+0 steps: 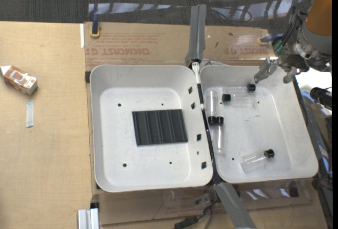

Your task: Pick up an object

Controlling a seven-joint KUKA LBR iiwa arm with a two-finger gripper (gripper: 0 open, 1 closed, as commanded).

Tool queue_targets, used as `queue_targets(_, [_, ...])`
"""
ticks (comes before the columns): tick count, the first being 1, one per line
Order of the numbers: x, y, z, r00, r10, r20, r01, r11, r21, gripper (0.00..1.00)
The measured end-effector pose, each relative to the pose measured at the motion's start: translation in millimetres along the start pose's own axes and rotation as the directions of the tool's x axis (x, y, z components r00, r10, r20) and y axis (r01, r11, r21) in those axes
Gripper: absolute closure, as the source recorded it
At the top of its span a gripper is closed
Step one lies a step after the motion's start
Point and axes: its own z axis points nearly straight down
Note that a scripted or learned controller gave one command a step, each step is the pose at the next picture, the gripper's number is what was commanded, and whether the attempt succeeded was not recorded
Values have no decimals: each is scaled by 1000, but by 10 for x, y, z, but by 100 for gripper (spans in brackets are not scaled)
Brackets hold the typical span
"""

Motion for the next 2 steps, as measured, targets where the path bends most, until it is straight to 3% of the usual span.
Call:
queue_targets(1, [9, 325, 1504, 998, -57, 4, 57, 998, -20, 0])
queue_targets(2, [-379, 69, 921, 997, -82, 1, 82, 997, -3, 0])
